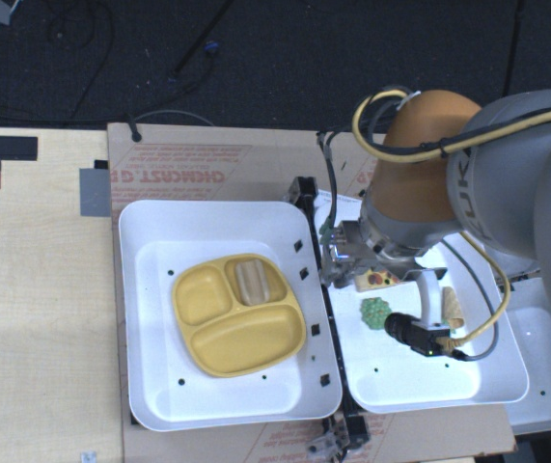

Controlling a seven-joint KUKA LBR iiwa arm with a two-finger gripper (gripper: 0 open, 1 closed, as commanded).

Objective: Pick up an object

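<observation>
Green knobbly object (375,312) lies on the floor of the right bin (420,384), near that bin's left wall and just below and right of the gripper (343,257), which hangs low over the bin's upper-left corner beside the rim the two bins share. You cannot tell from this view whether the gripper is open or closed: the grey wrist covers most of it. Nothing can be seen held. A pale card-like piece with red spots (379,280) sits just above the green object, between it and the gripper, near enough that they may be touching. A tan stick-shaped piece (452,307) lies further right, apart from both. Main risk, as a judgement: a descent from here lands on the card or the bin wall, not the green object, since the gripper stands off to its upper left. Second risk: the knobbly shape could roll or squirt out of a closing grasp. Third: card and green object could get pinched together. The left bin (150,258) holds a yellow divided plate (241,340) with a tan block (251,281) in one compartment, well apart from the gripper.
</observation>
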